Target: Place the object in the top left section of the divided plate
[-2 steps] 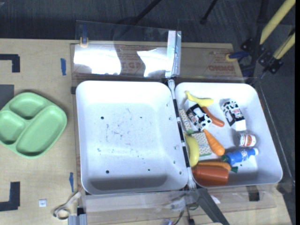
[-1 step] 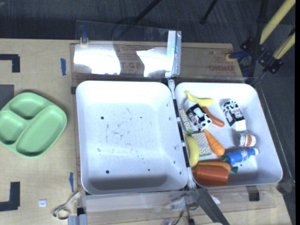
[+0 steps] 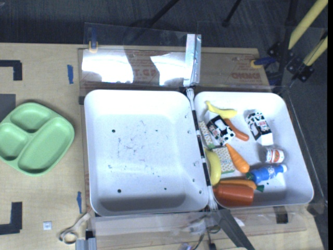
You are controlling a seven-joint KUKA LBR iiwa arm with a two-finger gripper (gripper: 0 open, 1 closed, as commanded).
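At nine o'clock the green divided plate (image 3: pixel 35 138) waits; toys fill the right bin (image 3: pixel 291 120). Grabbing comes first, I think.

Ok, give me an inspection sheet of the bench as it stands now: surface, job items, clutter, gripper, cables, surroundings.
Surface: wooden bench with black tape marks; two white bins side by side.
Job's things: green divided plate on the bench left of the bins, nothing in its sections. Toys piled in the right bin: bananas, carrots, cow-print carton, blue bottle, small can, red-brown sausage.
Clutter: left bin holds only scuff marks; clear panel behind it.
Gripper: nothing seen.
Cables: nothing seen.
Surroundings: dark carpet, tripod legs, yellow bar top right.
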